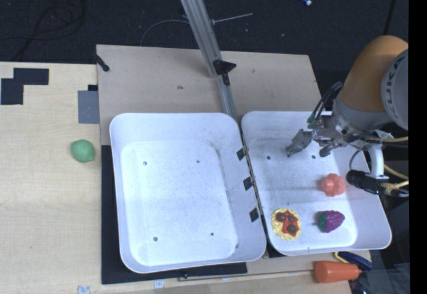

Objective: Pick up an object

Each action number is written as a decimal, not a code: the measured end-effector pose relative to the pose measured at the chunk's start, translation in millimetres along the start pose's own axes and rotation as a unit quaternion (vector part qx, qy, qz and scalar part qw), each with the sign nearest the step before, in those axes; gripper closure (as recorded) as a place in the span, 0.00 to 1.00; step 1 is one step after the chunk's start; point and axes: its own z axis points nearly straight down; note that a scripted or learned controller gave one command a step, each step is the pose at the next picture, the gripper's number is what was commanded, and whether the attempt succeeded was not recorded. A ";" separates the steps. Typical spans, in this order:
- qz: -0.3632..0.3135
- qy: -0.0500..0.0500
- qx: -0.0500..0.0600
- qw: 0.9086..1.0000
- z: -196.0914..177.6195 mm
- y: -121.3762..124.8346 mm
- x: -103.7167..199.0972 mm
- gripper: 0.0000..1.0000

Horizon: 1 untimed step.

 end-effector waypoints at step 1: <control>0.000 0.000 0.000 1.000 53.0 -0.9 0.8 0.00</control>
